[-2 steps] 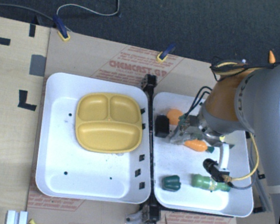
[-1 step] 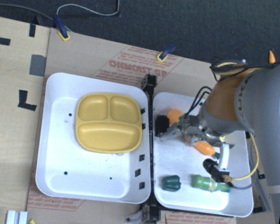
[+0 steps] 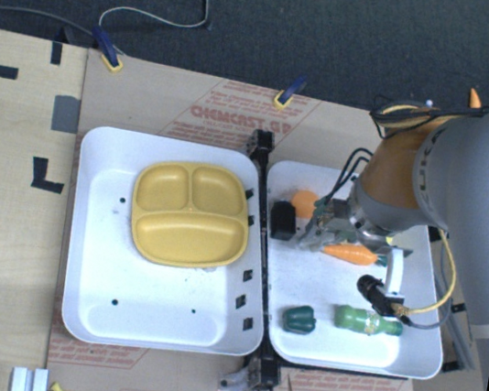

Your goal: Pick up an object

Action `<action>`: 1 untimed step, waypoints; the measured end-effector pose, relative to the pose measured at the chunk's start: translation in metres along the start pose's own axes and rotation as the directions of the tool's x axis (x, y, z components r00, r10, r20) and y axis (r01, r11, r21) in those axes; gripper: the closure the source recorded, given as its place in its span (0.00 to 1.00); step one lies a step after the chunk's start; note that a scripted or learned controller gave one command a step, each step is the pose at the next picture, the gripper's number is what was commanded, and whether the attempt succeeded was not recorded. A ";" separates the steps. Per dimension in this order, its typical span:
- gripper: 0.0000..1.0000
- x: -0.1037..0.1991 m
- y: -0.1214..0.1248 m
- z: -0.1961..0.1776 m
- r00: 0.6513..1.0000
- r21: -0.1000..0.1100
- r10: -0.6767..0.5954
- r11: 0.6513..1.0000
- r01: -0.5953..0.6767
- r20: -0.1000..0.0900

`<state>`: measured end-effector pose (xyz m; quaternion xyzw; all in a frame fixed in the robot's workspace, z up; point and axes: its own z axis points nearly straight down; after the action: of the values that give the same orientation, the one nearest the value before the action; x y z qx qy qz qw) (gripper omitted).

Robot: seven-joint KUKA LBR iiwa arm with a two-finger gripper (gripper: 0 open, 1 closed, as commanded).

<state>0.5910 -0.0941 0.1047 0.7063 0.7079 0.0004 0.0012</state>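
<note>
The toy carrot (image 3: 349,252) lies in the right bin (image 3: 421,359), just beside the gripper (image 3: 321,226), whose grip state I cannot tell. An orange ball (image 3: 304,199) sits farther back, a green pepper (image 3: 300,318) and green bottle (image 3: 364,321) nearer. A yellow divided plate (image 3: 190,213) fills the left bin (image 3: 93,239).

glossy yellow plastic plate (image 3: 191,213), smooth white bins (image 3: 89,238), matt cardboard (image 3: 230,118)

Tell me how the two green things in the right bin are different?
The dark green pepper is short, rounded and dark; the pale green bottle is longer, lighter and lies on its side. The pepper sits nearer the divider between the bins, the bottle nearer the outer edge. Both are green, lie in the right bin, and neither is between the gripper's fingers.
</note>
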 end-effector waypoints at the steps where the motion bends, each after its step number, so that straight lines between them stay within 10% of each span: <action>1: 0.00 0.000 0.000 0.000 1.000 0.000 0.000 1.000 0.000 0.000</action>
<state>0.5910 -0.0941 0.1046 0.7064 0.7078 0.0005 0.0012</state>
